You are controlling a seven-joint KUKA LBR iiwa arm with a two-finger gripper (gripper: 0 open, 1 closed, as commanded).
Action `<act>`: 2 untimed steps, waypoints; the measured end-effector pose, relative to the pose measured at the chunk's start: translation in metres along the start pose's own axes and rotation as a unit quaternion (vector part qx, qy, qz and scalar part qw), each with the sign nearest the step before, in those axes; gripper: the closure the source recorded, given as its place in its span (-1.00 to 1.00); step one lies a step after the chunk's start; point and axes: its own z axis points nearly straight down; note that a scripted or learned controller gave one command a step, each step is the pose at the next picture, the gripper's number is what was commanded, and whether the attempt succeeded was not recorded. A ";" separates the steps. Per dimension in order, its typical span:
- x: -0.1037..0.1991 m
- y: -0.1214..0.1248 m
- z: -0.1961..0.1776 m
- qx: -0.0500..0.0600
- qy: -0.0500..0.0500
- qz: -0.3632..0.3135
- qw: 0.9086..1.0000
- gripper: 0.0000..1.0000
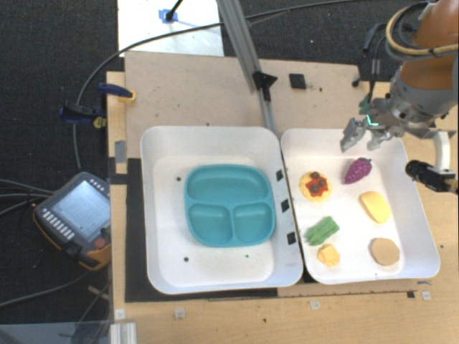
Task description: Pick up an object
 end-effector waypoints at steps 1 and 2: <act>0.000 0.001 -0.002 -0.002 0.000 0.000 1.000 -1.00; 0.003 -0.009 0.048 0.000 0.000 0.001 1.000 -1.00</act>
